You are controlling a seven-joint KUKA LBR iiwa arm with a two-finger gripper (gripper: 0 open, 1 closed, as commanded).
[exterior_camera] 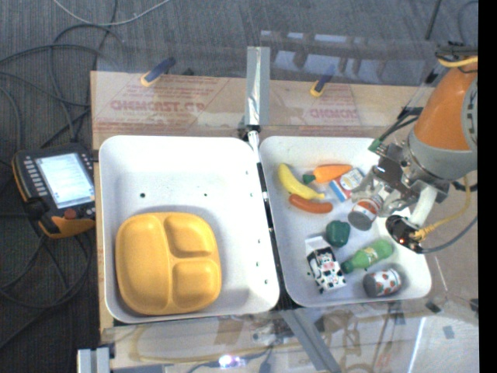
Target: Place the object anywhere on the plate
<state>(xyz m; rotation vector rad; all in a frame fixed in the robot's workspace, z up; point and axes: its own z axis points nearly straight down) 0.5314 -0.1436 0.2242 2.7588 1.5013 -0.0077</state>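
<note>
A yellow divided plate (pixel 168 263) lies in the front of the left bin (pixel 132 162). My gripper (pixel 386 186) hangs over the right side of the right bin (pixel 291 286). Just below and left of it lies a small silver and red can (pixel 363 211), very close to the gripper or touching it. Around the can are a banana (pixel 291 181), a carrot (pixel 332 172), a red sausage (pixel 310 203), a small white and blue packet (pixel 347 182) and a dark green piece (pixel 337 232).
In the right bin's front part are a cow-patterned carton (pixel 325 266), a green bottle (pixel 369 255) and a red and silver can (pixel 381 281). A metal divider (pixel 255 99) stands between the bins. A teach pendant (pixel 54 185) lies left of the bench.
</note>
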